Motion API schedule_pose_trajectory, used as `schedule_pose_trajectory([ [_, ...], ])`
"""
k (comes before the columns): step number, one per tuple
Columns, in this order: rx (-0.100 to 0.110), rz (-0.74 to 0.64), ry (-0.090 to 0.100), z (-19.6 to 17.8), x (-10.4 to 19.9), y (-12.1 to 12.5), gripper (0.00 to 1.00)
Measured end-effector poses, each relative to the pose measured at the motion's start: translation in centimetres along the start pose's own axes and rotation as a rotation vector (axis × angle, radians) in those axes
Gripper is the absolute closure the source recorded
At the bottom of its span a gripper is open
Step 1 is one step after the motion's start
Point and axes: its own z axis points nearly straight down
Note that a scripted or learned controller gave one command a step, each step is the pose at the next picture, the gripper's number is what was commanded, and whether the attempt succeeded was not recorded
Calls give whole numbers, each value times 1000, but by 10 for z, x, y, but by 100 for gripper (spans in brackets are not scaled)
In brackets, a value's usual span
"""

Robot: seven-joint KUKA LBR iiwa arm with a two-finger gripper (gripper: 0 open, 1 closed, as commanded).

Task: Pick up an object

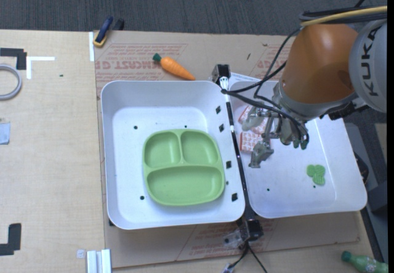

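Down in the right bin (345, 198), a red-and-white packet (249, 139) lies against the left wall, partly hidden under the arm's wrist. Right over it hangs the gripper (266, 150), its grey fingers (260, 154) pointing down toward the packet's lower edge; from this angle there's no telling how wide they stand, nor whether they touch the packet at all. A small green leafy piece (316, 173) sits further right on the same bin floor, well apart from the gripper. Over in the left bin (117, 142) rests a green divided plate (183, 167), three compartments. Beyond the bins, on the cardboard, a toy carrot (175, 67) lies near the left bin's far rim.
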Motion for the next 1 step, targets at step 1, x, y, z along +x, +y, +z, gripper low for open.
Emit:
schedule_pose_trajectory([
  [1, 0, -261, -1, 0, -34, -1, 0],
])
